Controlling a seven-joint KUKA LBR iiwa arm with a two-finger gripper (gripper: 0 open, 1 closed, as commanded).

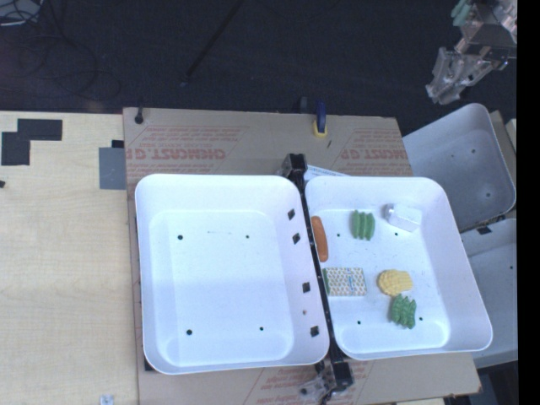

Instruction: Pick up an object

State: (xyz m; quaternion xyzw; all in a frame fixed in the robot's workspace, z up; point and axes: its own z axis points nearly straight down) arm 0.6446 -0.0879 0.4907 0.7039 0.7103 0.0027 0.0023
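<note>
Dark floor is filling the top of the camera view, with cables trailing at 11 o'clock, and below it a pale wooden bench (59, 268) is carrying a brown cardboard sheet (211, 146) with two white bins lying on it side by side.

Left bin (156, 201) is sitting at the centre of the view, and black clips (297, 239) are joining its right rim to the right bin (451, 251).

Right bin is holding every loose thing. An orange sausage (320, 237) is lying lengthwise against that bin's left wall, at 9 o'clock in the bin. A green pepper (363, 224) is resting at 12 o'clock, and a clear white wrapper (402, 217) is lying at 1 o'clock, near the pepper but apart from it. A speckled card (344, 281) is lying flat at 7 o'clock, just below the sausage. A yellow corn piece (394, 282) is sitting at 5 o'clock, just beside the card, and a green bundle (403, 311) is lying just below the corn.

At 1 o'clock in the view the jaws (447, 78) are hanging over the dark floor, well apart from both bins and holding nothing; how wide they are standing cannot be told. A grey metal plate (472, 154) is lying under them, past the right bin's far corner.
</note>
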